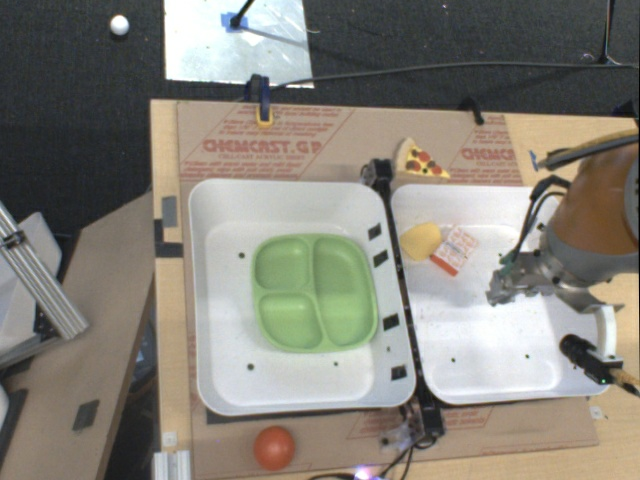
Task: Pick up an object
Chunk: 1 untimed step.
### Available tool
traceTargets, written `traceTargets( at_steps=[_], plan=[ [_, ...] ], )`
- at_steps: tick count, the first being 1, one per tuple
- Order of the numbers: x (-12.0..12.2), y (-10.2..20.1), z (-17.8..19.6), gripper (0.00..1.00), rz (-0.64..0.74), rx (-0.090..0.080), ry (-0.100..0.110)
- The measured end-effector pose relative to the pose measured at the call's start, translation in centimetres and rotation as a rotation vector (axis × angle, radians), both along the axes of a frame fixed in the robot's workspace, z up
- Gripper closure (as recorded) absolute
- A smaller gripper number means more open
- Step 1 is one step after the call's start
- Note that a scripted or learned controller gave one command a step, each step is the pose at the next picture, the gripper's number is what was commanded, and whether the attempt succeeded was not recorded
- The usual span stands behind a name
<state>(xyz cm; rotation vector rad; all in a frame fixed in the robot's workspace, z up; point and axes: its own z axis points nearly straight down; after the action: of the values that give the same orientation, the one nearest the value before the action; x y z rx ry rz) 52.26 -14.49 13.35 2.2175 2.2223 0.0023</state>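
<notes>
White plastic forms both shallow bins, and the pincer (pixel 503 290) hangs low inside the right bin (pixel 480 368), near its right side, with the grey arm (pixel 590 258) and its orange band (pixel 600 193) reaching in from the right behind it. Whether the pincer is spread or pressed together I cannot tell; the tips are a dark cluster seen from above, and nothing shows between them.

Just to the pincer's left and a little farther from the camera lies a small red-and-white packet (pixel 455 250), tilted, apart from the tips. Left of the packet, touching or nearly touching it, sits a pale yellow lump (pixel 421 239). These two are the things in the pincer's own bin.

Farther left, across the black-clipped seam between the bins, a green divided plate (pixel 314 292) lies flat in the left bin (pixel 225 368), well apart from the pincer.

Beyond the bins, up and left of the pincer, a toy pizza slice (pixel 421 160) rests on the cardboard sheet (pixel 300 138). A red ball (pixel 273 447) sits on the bench edge nearest the camera, well to the pincer's lower left. A small white ball (pixel 120 25) lies on the dark floor, far up and left
</notes>
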Motion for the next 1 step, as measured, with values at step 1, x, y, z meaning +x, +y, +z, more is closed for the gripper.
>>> traceTargets(
  at_steps=[1],
  plan=[
    [-0.39, 0.15, 4.48, 1.00, 0.001, -0.001, -0.003]
  ],
)
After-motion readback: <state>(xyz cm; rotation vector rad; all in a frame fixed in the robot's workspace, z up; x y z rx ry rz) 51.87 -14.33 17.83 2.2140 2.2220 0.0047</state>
